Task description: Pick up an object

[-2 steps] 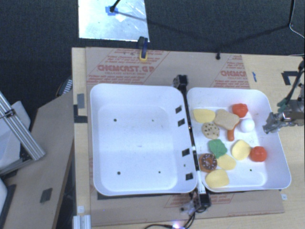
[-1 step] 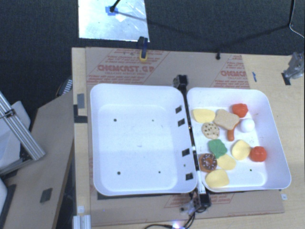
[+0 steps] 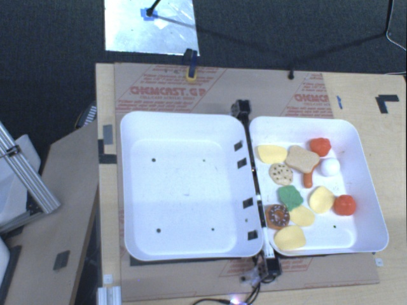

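Observation:
The right bin point(image 3: 365, 170) holds several toy foods. Along its left side lie a yellow piece point(image 3: 271, 152), a speckled cookie point(image 3: 280, 173), a green piece point(image 3: 290, 196), a chocolate doughnut point(image 3: 277, 215) and another yellow piece point(image 3: 289, 237). A tan bread slice point(image 3: 302, 159) sits near the middle, with a small orange stick point(image 3: 308, 180) below it. Toward the right are a red tomato point(image 3: 320, 146), a white egg point(image 3: 330, 166), a yellow lemon point(image 3: 321, 199) and a second red tomato point(image 3: 344, 204).
The left bin point(image 3: 184, 183) sits beside the right one, joined by a black clipped divider point(image 3: 251, 176). Both rest on a cardboard-covered bench point(image 3: 210, 88). A metal frame point(image 3: 25, 176) stands at the far left, and a shiny plate point(image 3: 151, 18) lies beyond the bench.

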Available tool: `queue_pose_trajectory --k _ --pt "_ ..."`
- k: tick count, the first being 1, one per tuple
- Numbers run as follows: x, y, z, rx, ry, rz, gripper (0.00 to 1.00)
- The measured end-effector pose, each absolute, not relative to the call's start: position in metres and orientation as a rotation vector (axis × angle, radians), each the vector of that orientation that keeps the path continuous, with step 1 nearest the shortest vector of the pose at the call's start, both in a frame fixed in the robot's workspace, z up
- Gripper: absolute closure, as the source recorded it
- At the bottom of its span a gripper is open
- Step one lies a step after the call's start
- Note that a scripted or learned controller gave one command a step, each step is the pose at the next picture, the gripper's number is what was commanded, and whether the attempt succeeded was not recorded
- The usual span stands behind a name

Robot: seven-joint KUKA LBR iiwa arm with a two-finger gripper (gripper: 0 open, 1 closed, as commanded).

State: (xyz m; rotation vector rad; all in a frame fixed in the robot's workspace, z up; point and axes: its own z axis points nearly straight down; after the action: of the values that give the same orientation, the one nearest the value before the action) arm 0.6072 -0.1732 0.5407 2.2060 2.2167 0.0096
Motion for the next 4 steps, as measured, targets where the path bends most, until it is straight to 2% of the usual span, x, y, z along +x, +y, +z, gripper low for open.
queue_pose_trajectory --k 1,2,3,4 --pt "0.517 -0.152 0.526 2.217 2.223 0.004 1.00" --pt "0.490 -0.146 0.275 2.230 2.230 -0.011 1.00" --pt "0.533 -0.139 0.541 2.205 2.217 0.013 1.00" --pt "0.507 -0.211 0.536 2.224 2.211 0.000 1.00"
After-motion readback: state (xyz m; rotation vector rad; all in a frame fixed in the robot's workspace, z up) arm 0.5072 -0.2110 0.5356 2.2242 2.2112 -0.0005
